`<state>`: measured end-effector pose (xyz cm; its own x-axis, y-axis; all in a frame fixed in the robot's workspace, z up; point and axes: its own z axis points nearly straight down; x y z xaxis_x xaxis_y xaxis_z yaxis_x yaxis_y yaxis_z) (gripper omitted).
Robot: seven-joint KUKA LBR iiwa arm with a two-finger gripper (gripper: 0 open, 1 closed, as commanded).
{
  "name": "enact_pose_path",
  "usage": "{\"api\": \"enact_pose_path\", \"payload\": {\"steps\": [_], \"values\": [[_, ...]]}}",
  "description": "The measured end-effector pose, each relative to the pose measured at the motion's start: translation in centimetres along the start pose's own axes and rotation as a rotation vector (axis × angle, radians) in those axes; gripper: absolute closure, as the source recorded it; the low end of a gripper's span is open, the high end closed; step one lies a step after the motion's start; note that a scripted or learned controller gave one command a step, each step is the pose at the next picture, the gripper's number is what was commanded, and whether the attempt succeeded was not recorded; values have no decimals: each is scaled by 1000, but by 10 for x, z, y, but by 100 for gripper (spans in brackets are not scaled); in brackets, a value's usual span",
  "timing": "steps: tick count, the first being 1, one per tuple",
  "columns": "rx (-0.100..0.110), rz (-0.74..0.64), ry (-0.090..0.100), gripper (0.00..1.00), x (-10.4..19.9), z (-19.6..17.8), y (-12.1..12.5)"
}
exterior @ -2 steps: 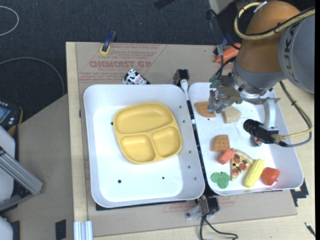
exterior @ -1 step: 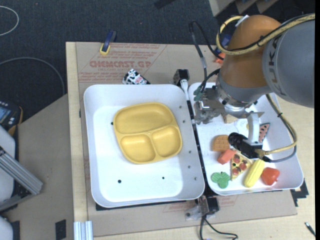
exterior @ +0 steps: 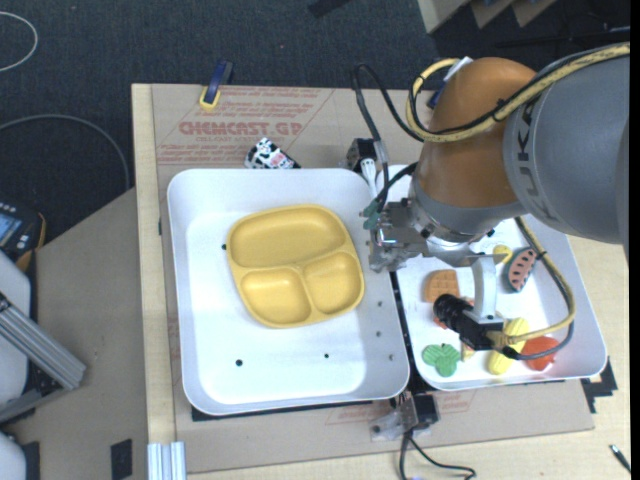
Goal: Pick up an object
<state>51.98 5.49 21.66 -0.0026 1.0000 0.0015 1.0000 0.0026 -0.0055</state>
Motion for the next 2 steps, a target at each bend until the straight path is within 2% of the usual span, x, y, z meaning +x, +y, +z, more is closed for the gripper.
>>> {"api": "enact_pose_path", "payload": {"steps": [1, 2], "values": [[-1, -3, 1, 100, 44, 0, -14], [-1, 3, -1, 100, 35, 1, -19]]}}
